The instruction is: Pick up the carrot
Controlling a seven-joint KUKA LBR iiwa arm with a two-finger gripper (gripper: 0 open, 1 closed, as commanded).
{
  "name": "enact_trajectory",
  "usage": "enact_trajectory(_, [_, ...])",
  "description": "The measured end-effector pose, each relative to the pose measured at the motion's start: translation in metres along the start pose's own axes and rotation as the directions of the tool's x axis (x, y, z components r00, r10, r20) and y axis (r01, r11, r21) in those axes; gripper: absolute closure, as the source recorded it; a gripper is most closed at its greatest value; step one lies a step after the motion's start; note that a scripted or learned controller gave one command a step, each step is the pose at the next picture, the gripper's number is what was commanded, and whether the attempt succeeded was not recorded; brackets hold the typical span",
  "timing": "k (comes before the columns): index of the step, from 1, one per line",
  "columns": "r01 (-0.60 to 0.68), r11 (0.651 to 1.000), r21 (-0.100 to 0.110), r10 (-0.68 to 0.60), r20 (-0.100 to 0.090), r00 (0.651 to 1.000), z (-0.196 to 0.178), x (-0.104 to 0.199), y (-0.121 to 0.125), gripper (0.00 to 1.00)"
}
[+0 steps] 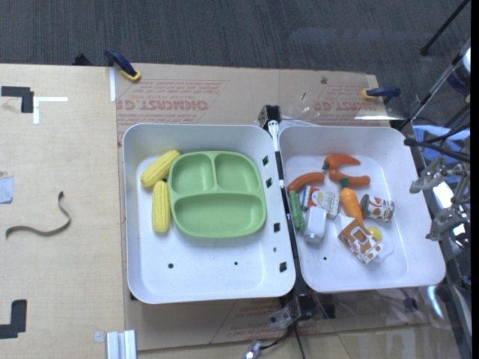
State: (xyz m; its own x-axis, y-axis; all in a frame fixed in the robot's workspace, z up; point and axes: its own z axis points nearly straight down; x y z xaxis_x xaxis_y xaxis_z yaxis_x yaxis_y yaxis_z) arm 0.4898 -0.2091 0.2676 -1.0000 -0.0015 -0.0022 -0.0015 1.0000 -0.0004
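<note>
The carrot (352,202), a short orange cone, lies in the middle of the right bin (419,275) among other toy foods, its tip pointing toward the front. It touches a small can (378,209) on its right and a white packet (325,200) on its left. My gripper (429,206) hovers at the right bin's right rim, well to the right of the carrot, with its two metal fingers (425,181) spread apart and nothing between them.
Three orange-red peppers (340,161) lie just behind the carrot, a grey can (314,223) and an orange box (361,242) in front. The left bin (209,283) holds a green divided plate (217,194) and two corn cobs (160,205).
</note>
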Motion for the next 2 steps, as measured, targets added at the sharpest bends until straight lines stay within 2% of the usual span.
enact_trajectory(1, [0.070,0.998,-0.002,-0.070,-0.002,0.998,0.144,-0.008,0.052,0.00])
enact_trajectory(2, [0.083,0.997,0.000,-0.083,0.000,0.997,0.176,-0.034,0.117,0.00])
